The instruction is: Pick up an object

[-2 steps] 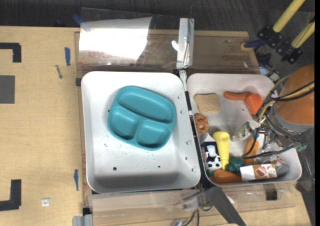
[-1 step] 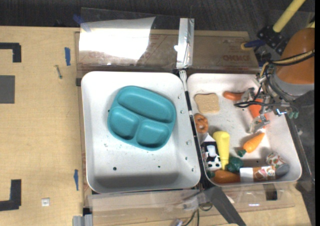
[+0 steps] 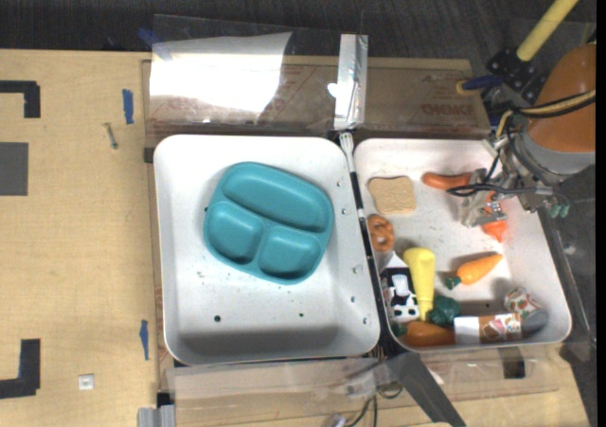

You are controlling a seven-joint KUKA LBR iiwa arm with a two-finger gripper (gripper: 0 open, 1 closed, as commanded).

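Note:
The right bin holds several toy foods. A tan bread slice lies at its back left, and a red sausage lies beside it. A carrot rests mid-bin, left of it stands a yellow bottle, and a pretzel sits by the left wall. My gripper hangs low over the bin's back right part, just right of the sausage. A small orange-red piece shows directly under it; I cannot tell whether it is gripped.
A teal divided plate lies in the left bin. Along the right bin's front wall sit a cow-patterned item, a white and brown tube and other small toys. A metal divider stands behind the bins.

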